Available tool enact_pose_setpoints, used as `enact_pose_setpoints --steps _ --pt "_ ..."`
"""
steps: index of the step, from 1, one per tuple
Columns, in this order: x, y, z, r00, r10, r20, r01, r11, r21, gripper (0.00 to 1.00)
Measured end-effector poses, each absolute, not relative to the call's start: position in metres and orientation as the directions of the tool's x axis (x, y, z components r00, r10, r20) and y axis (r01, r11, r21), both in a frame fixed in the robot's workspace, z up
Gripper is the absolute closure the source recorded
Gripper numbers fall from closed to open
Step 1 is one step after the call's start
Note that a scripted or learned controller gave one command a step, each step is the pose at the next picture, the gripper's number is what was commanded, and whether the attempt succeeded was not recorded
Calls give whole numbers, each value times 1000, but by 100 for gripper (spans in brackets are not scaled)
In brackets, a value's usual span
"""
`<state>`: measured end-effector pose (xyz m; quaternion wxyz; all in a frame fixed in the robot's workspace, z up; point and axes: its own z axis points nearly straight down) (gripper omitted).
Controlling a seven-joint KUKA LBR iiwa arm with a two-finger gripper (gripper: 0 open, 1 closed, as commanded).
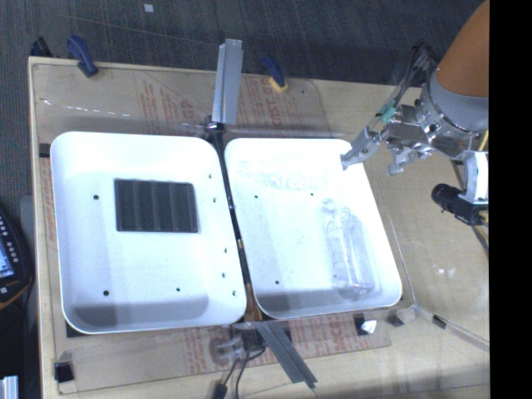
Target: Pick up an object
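Bench: two shallow white bins are set side by side on a pale board, with blue clamps [83, 56] fixed at its far edge.
Left bin [75, 223]: a dark ribbed rectangular block [156, 205] is laid flat in the upper middle, clear of the walls.
Right bin [283, 298]: a clear plastic bottle [347, 248] is laid lengthwise near the right wall, hard to make out against the white floor.
Divider: a grey metal bar [226, 81] is raised upright at the far end of the seam between the bins.
Arm: the grey wrist with its orange band is seen at the upper right of the camera view.
Gripper [378, 148]: it is held above the far right corner of the right bin, well apart from the bottle; two fingers are seen spread apart, and nothing is seen between them.
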<state>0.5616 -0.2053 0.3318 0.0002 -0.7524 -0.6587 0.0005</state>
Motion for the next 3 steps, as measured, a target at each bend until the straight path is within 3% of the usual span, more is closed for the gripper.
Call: enact_pose_setpoints --steps 1,2,3 --pt "554 -204 313 119 993 -1 993 -119 -2 0" --pt "581 -201 304 95 995 -1 995 -95 -1 0" --pt "570 -175 322 -44 999 1 999 44 -3 0"
